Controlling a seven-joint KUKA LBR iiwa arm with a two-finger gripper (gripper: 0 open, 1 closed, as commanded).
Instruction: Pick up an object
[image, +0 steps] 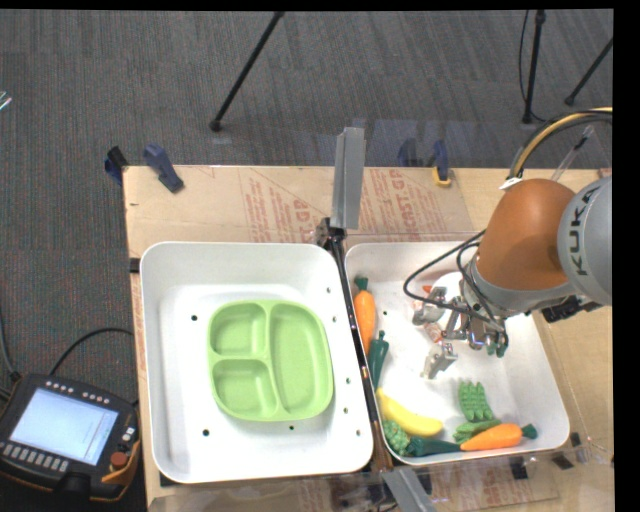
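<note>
Gripper (440, 362) is seen spread, nothing pinched, above right bin (530, 375). Banana (408, 414), yellow and curved, is lodged at its 7 o'clock, beside 2 carrots. "KUKA" is read on arm (575, 245).

We see a green 3-compartment plate (270, 360) at the middle of the left white bin (170, 280). 2 blue clamps (160, 166) grip the bench's (240, 205) far left corner. A teach pendant (65, 432) lies on the floor beside the bench's near left corner.
</note>
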